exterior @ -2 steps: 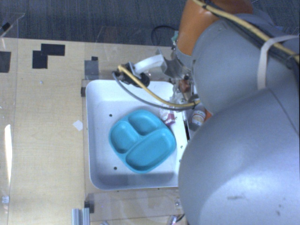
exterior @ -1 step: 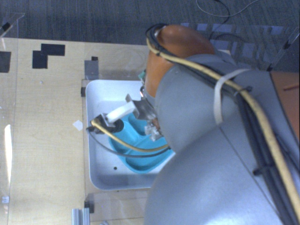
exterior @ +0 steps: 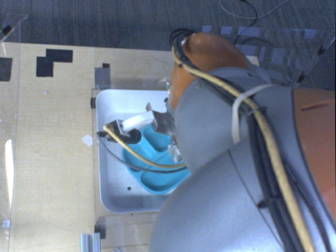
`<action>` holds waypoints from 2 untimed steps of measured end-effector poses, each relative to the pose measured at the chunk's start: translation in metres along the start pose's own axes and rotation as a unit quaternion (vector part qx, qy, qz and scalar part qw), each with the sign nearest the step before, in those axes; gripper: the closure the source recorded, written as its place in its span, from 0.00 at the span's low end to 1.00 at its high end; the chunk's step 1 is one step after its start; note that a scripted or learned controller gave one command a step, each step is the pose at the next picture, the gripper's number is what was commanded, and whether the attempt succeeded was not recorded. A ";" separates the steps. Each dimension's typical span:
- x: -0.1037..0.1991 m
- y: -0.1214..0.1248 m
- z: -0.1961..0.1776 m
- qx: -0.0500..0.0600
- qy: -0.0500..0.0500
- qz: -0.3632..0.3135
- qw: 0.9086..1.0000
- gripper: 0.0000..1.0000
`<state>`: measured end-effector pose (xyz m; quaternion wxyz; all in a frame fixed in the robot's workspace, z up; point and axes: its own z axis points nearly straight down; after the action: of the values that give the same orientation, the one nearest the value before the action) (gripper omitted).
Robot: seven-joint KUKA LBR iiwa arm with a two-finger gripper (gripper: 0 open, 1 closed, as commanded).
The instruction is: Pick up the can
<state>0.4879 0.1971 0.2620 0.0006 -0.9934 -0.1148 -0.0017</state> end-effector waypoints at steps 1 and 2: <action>0.002 0.001 -0.010 0.000 0.001 -0.001 1.000 1.00; 0.003 0.002 -0.021 0.000 0.002 -0.001 1.000 1.00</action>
<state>0.4912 0.1961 0.2830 0.0013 -0.9932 -0.1162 -0.0041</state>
